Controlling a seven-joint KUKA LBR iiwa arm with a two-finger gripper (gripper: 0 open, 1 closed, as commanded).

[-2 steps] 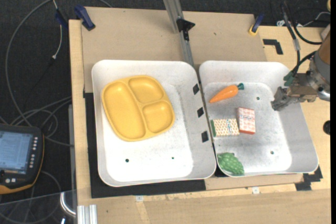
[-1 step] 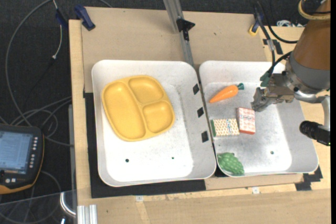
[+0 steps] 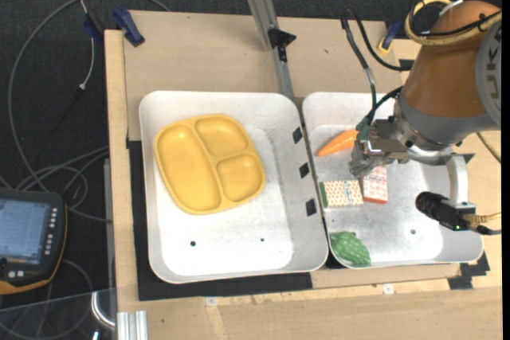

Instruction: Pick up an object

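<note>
we find no text, brand, number or sign that we can read. the small patterned box [image 3: 343,193] in the right bin [image 3: 414,247] carries a print of coloured specks, too small to make out as letters. the red and white packet [image 3: 376,187] just beside it shows markings we cannot read. the screen of the handheld device [image 3: 24,239] at the left edge glows, its contents blurred.

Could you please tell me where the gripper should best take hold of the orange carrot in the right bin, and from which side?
Probably across the thick middle of the carrot, coming straight down from above. It lies flat on the right bin floor, its length slanting across the view, so a pinch across its narrow width suits it. The gripper hangs right beside it.
</note>
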